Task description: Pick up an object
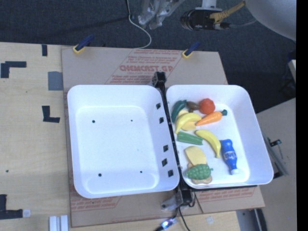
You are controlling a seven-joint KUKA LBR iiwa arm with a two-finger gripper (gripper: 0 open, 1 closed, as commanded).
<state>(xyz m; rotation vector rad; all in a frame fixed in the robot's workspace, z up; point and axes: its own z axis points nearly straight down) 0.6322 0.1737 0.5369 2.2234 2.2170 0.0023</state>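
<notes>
My gripper (155, 14) hangs high over the dark floor behind the bench, well away from both bins and nothing can be seen in it. The right bin (250, 110) holds several toy foods: a red tomato (207, 105), an orange carrot (210, 119), a yellow banana (186, 121), a second banana (211, 141), a dark green cucumber (177, 109), a green bean pod (189, 138), a blue bottle (229, 156), a pale yellow piece (196, 154) and a bumpy green item (198, 172) at the front.
The left bin (77, 105) lies beside the right one, joined along a black hinge strip (165, 129). Both rest on a cardboard sheet (144, 66) held by two clamps (83, 43). A white cable (139, 28) trails from the gripper.
</notes>
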